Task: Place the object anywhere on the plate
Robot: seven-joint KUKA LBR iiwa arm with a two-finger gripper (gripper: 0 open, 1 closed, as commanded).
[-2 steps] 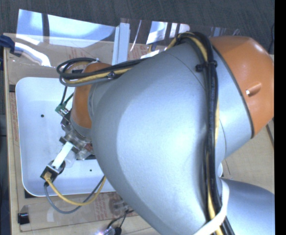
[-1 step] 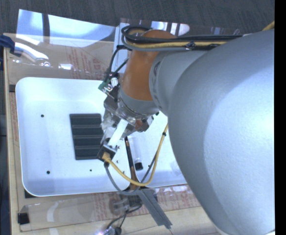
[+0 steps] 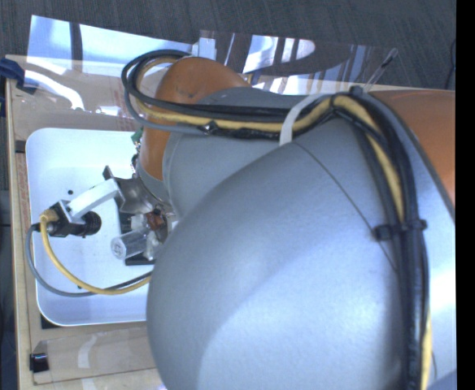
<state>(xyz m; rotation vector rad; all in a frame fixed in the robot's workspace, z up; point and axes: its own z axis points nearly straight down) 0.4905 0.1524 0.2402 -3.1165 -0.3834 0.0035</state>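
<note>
**Robot arm blocks most of the bench; one white bin partly seen**

The grey arm (image 3: 302,250) takes up the right and lower part of the picture, very close to the camera, so most of the bench is hidden behind it. Its rounded grey housing covers everything from the middle to the lower right corner. An orange band (image 3: 193,84) shows at the upper middle and again along the right side. A bundle of black and yellow cables (image 3: 384,161) runs over the housing, held by a white tie, and loops near the top.

To the left, one shallow white bin (image 3: 46,161) can be seen: its left wall, its far left corner and part of its floor. Its right side is cut off by the arm. The second bin and the plate cannot be made out.

Over the bin floor, near the middle of the visible part, sits the wrist hardware and the gripper (image 3: 136,238): a white bracket, a black fitting and small metal parts. Whether it is parted, pressed together or carrying anything cannot be told, since the parts are small and cluttered. A yellow hose (image 3: 67,270) curves from the black fitting down along the bin's near edge.

The object to be placed cannot be identified anywhere in the picture. The wooden bench (image 3: 14,242) edge shows as a thin strip at the far left.
</note>
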